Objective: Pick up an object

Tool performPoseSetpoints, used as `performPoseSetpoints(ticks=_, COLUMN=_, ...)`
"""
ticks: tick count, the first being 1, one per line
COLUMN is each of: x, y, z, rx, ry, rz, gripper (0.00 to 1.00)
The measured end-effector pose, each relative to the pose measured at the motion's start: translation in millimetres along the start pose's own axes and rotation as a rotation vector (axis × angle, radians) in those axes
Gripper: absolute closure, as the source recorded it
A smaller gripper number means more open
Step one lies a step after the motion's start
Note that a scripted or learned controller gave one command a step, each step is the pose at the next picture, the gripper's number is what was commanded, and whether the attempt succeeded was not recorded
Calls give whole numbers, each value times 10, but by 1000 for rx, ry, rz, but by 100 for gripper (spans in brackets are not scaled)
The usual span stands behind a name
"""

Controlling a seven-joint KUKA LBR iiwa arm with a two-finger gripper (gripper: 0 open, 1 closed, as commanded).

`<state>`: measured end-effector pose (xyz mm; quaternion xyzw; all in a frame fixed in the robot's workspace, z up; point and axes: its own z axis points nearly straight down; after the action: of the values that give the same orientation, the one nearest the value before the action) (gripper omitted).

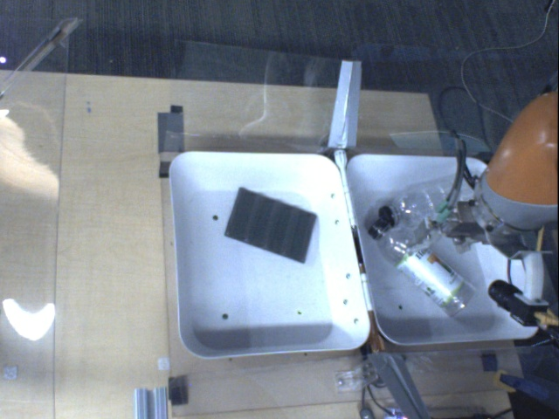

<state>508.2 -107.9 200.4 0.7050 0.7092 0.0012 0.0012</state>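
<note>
Right under the gripper lie clear crinkly plastic bottles; its hold I cannot tell. Far left sits a flat black ribbed pad.

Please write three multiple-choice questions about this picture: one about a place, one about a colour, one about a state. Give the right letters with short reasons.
1. Where does the dark pad lie?
A. left bin
B. right bin
C. on the bench

2. What colour is the band above the arm's wrist?
A. blue
B. orange
C. green

3. How does the clear bottle rest?
A. upright
B. on its side
C. hanging outside the bin

Answers:
1 A, it lies flat on the left bin floor.
2 B, the band is orange.
3 B, it lies lengthwise in the right bin.
</note>
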Motion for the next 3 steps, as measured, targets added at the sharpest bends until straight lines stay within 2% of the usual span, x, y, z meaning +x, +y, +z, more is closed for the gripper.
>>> performPoseSetpoints(ticks=1, x=-214, y=380, z=576, rx=-31, ry=-4, rz=-68, gripper=0)
performPoseSetpoints(ticks=2, x=-142, y=438, z=837, rx=-2, ry=0, rz=-156, gripper=0)
performPoseSetpoints(ticks=3, x=-286, y=980, z=1124, rx=-8, ry=-2, rz=-112, gripper=0)
